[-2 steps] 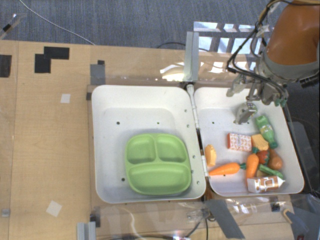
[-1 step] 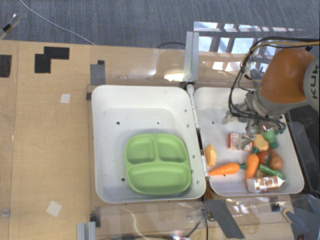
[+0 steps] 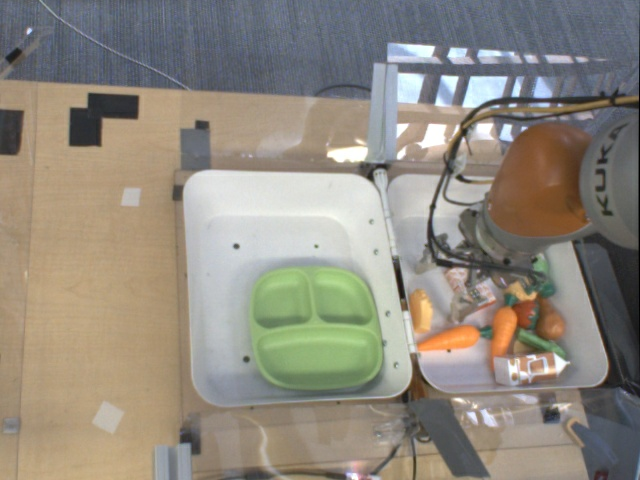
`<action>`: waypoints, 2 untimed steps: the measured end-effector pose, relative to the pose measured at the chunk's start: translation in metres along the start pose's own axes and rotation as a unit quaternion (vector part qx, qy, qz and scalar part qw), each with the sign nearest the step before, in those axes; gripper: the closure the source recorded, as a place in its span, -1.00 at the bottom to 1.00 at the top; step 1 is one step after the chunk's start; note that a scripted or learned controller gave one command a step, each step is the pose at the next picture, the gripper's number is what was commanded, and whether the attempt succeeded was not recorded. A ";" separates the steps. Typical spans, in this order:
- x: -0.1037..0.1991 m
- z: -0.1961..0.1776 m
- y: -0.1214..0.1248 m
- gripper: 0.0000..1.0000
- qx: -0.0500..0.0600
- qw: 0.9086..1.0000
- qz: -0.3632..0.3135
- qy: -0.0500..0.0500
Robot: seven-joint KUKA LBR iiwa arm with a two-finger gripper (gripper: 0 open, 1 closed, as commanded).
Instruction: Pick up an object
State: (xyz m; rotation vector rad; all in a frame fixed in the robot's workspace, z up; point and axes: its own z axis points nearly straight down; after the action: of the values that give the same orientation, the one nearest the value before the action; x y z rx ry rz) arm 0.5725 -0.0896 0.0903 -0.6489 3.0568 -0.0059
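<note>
The grey arm with its orange band [image 3: 540,183] reaches over the right shallow white bin [image 3: 592,363], and its gripper [image 3: 478,268] hangs low among the toys there, too hidden beneath the wrist to tell its state. The left shallow white bin [image 3: 220,218] holds a green three-compartment plastic plate [image 3: 316,328]. In the right bin lie an orange toy carrot [image 3: 450,340], a second upright carrot [image 3: 504,330], a white-and-orange bottle [image 3: 530,369] and a small yellow piece [image 3: 422,311].
</note>
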 end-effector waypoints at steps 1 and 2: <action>-0.078 0.003 -0.066 -1.00 -0.001 0.996 -0.095 0.001; 0.008 0.001 -0.076 -1.00 0.000 0.999 -0.053 0.003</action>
State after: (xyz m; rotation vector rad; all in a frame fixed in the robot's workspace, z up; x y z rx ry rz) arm 0.5956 -0.1624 0.0893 -0.8110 3.0235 -0.0082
